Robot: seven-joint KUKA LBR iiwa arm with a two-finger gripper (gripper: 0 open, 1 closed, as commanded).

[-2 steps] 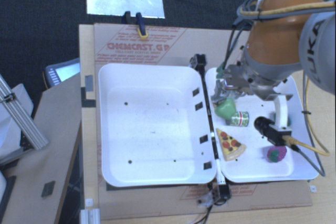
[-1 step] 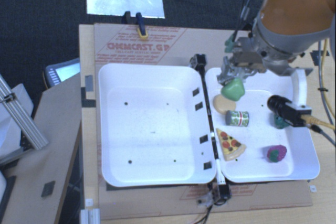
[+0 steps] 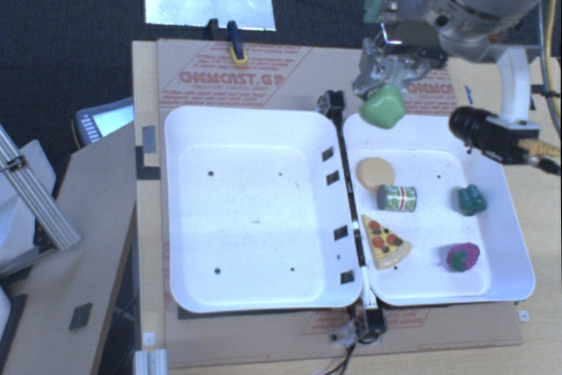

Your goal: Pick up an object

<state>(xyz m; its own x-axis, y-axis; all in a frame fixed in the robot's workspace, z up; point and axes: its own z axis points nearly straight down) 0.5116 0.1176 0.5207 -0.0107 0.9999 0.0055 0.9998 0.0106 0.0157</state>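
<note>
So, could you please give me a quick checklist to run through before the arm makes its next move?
1. Green object between the gripper fingers: ok, it hangs just under them.
2. Object lifted off the right bin: ok, it sits above the far rim.
3. Grip firmness: cannot tell.
4. Other items, namely the tan disc, can, pizza slice, teal toy and purple toy, lying apart from the gripper: ok.
5. Left bin has bare floor for a drop: ok.
</note>
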